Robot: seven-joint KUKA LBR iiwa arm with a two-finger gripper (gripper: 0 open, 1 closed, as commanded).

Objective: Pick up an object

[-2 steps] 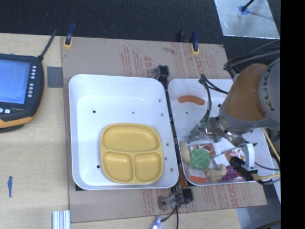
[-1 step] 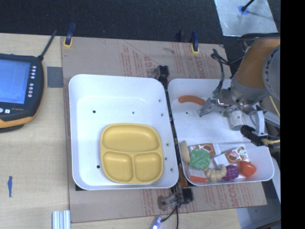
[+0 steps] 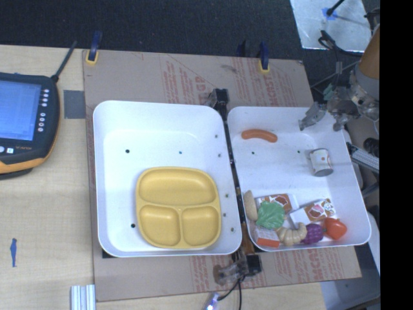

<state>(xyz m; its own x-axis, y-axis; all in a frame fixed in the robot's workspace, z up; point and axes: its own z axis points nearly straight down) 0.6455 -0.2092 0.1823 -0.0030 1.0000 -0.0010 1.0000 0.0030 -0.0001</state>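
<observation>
Nearby, the metal gripper (image 3: 324, 116) hovers above a curved orange sausage (image 3: 259, 135).

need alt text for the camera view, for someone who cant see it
Two shallow white bins sit side by side on a bench: the left bin holds a yellow divided tray, the right bin a sausage, a small metal can and a heap of toy food at its near edge. The gripper hangs over the right bin's far right corner.
</observation>
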